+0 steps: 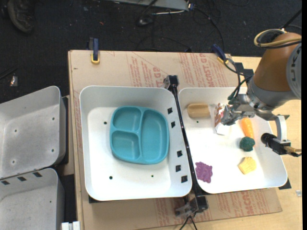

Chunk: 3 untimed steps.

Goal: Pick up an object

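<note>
While the arm (pixel 276 75) reaches in from the right over the right bin (pixel 268 178), its end effector (pixel 224 118) hangs low near that bin's upper middle, just right of a tan bread roll (pixel 198 110). Whether its fingers are apart or together I cannot tell; a small white and reddish thing (pixel 221 123) shows right at the tip, but whether it is between the fingers is unclear.

Several things lie in the right bin. An orange carrot (pixel 247 127) lies just right of the end effector, tilted. A dark green piece (pixel 247 143) sits just below the carrot, and a yellow piece (pixel 247 165) lies below that, near the bin's lower right. A purple bunch (pixel 204 171) lies toward the lower left, close to the divider between the bins.

The left bin (pixel 96 176) holds a teal tray (pixel 140 134) with three compartments, lying flat near its middle.

Both bins rest side by side on the desk (pixel 124 66), whose brown board bears red print. A yellow clamp (pixel 95 56) grips its far edge at the left.
</note>
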Each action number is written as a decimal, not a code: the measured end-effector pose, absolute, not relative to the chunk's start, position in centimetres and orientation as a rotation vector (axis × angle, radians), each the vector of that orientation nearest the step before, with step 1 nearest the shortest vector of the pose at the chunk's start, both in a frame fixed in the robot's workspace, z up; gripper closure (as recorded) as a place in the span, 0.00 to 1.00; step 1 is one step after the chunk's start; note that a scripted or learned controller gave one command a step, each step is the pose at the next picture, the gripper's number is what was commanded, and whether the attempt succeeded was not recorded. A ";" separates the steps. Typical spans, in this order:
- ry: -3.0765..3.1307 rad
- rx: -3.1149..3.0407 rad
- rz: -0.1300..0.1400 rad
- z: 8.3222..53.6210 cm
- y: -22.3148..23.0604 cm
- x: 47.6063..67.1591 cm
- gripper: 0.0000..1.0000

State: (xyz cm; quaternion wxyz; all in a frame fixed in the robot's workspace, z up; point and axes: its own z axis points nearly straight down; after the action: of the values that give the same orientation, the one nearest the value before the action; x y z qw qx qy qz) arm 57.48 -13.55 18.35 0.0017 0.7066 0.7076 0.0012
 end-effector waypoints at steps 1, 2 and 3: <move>2.223 2.215 0.003 22.7 -13.0 57.7 1.00; 2.222 2.215 0.004 27.6 -13.0 57.8 1.00; 2.229 2.215 0.000 27.7 -7.6 56.9 1.00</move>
State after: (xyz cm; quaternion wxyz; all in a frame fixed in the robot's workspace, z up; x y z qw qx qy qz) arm 56.86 -7.60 27.72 -0.0005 0.7048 0.7094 0.0000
